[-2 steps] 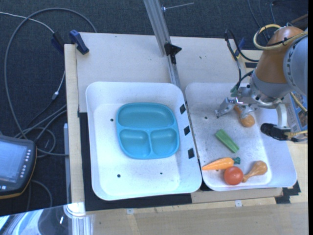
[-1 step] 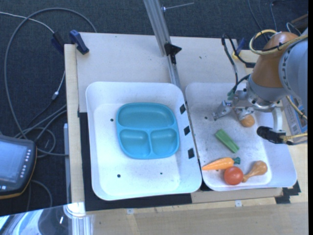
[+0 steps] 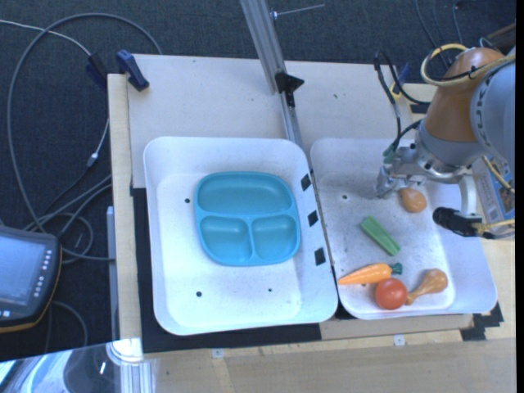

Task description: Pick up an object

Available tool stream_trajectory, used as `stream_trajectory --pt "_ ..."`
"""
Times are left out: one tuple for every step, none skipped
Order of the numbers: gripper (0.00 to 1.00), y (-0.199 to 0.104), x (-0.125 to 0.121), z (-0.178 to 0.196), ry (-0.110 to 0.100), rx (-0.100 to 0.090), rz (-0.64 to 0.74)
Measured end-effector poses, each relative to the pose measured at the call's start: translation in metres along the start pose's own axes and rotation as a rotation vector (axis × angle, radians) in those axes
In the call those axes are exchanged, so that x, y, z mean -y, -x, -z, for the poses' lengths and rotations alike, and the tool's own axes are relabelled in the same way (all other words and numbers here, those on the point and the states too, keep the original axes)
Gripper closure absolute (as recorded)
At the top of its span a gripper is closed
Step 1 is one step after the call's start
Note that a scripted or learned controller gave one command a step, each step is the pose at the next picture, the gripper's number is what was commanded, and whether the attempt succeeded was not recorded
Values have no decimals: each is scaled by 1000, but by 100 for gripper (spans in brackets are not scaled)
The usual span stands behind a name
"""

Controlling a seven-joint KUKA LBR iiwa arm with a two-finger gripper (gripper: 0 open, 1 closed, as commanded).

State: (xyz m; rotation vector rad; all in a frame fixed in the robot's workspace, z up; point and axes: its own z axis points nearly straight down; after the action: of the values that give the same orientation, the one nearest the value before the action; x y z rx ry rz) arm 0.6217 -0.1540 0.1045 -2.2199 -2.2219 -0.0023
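My gripper (image 3: 396, 178) hangs low over the back part of the right bin (image 3: 467, 260), under the grey and orange wrist. Just in front of it, touching or nearly touching, lies a small tan potato-like object (image 3: 413, 200) on the bin floor. Nearer the front of the same bin lie a green strip (image 3: 379, 234), an orange carrot (image 3: 368, 274), a red tomato (image 3: 390, 294) and a tan pear-shaped gourd (image 3: 430, 282).
The left bin (image 3: 164, 219) holds a blue divided plate (image 3: 246, 217). A slanted metal post (image 3: 270, 47) rises behind the gap between the bins. Cables and a black part (image 3: 455, 219) hang at the right bin's right side. A tablet (image 3: 24, 273) lies off the bench at left.
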Motion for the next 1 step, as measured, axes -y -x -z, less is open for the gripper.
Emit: stream_trajectory --pt "100 8 5 53 6 3 -1"
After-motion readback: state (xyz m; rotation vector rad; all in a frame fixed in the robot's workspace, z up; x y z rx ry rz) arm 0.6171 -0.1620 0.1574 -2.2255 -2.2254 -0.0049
